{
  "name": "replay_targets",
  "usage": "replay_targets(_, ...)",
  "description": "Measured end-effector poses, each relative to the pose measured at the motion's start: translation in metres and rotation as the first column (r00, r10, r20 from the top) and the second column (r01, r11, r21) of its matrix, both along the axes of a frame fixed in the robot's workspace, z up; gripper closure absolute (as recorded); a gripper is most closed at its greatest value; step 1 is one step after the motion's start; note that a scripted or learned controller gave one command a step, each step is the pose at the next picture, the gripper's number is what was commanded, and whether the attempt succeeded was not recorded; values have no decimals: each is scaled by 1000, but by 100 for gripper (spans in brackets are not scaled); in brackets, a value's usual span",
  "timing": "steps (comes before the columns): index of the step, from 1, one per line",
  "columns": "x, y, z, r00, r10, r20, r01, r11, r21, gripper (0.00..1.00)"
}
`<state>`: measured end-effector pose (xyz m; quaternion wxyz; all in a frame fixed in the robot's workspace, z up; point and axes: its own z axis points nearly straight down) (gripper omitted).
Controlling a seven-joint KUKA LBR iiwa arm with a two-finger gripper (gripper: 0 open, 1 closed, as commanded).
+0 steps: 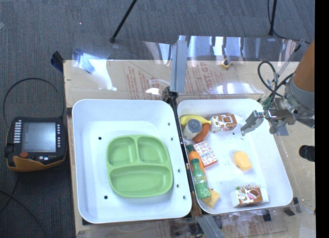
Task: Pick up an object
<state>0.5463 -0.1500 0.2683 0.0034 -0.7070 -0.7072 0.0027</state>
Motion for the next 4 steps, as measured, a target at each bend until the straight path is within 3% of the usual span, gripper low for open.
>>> replay_targets(1,39,-19,-172,1000,6,-1,-6,1000,2,0)
replay_targets(2,96,17,-186,995,-96,-1,96,995,0,0)
replay_targets(3,96,18,-179,996,-94,-13,94,996,3,100)
replay_targets(4,96,19,-180,996,-93,-13,94,996,3,0)
